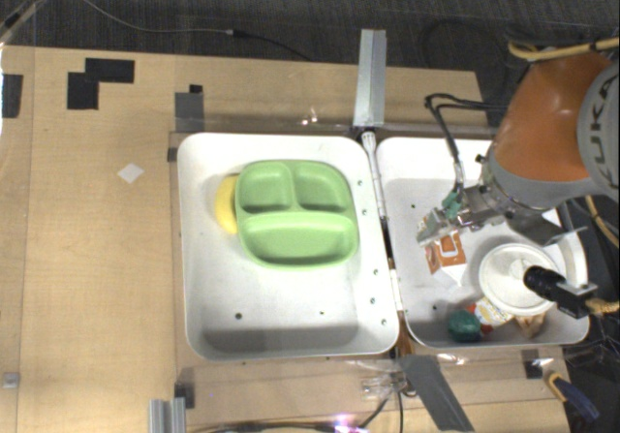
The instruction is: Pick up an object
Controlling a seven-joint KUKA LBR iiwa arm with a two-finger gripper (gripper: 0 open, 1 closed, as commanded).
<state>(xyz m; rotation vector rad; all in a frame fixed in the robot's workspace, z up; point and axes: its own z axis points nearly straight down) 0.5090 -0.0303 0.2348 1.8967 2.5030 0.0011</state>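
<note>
Wooden bench, two white bins. Gripper point(448, 211) low in right bin point(412, 170); finger opening not discernible, no grasp evident. Crumpled packet point(444, 249) lies just near-side of it, long axis running near–far.

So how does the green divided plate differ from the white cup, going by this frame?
The green divided plate lies in the left bin; the white cup sits in the right bin. The plate is green, rounded-rectangular and split into three compartments; the cup is white and round. The plate looks far wider and flatter than the cup. The plate partly covers a yellow object, while the cup is crowded by small items. Both face upward.
</note>
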